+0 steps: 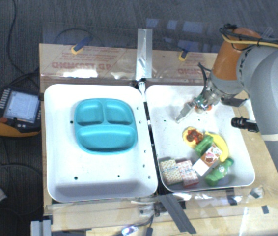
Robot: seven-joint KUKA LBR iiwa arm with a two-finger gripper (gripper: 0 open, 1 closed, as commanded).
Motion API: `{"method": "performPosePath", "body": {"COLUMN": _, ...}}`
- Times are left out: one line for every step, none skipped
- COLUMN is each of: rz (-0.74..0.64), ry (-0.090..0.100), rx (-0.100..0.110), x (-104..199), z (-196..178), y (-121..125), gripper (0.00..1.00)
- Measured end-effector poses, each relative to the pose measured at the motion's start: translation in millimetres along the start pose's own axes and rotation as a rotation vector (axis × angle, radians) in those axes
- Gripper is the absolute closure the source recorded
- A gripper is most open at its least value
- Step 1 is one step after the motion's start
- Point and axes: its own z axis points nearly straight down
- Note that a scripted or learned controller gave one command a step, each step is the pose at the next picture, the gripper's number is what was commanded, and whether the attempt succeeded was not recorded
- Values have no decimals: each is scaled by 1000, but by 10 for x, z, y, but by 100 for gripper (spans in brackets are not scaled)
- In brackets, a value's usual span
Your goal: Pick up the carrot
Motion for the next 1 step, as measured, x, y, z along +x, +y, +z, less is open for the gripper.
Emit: {"method": "performPosePath", "body": {"rz": -135, "ry": -18, "rx": -34, "x": 497, "z": -671, "y": -665, "gripper": 0}}
